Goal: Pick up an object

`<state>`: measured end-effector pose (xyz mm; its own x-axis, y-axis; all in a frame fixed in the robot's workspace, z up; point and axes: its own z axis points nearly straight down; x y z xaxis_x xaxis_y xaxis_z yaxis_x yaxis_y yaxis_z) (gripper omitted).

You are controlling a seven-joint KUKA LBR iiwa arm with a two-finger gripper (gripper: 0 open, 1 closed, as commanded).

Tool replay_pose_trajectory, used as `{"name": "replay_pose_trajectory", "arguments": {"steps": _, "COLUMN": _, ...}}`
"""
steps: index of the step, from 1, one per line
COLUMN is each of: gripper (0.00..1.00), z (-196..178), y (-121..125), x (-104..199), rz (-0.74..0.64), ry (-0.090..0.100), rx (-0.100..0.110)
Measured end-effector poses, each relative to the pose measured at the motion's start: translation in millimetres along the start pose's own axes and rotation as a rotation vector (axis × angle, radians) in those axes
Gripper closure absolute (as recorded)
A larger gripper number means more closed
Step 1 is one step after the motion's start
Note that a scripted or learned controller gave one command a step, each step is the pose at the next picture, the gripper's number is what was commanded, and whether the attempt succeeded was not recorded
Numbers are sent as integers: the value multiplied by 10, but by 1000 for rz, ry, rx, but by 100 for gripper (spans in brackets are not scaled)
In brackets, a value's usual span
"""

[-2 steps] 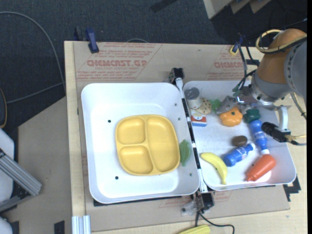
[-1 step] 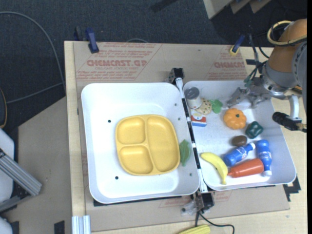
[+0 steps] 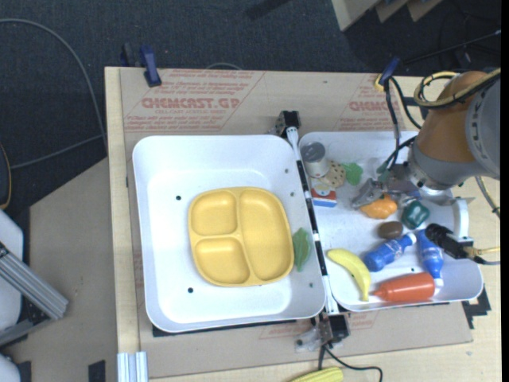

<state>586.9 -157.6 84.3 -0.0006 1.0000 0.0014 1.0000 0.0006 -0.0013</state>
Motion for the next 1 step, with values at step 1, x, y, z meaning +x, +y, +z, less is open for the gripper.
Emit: {"name": "replay_pose_trajectory", "arguments": {"steps": 1, "gripper": 100, "z": -101, "y": 4, "x": -3, "rz": 1, "ry": -1, "rx": -2}}
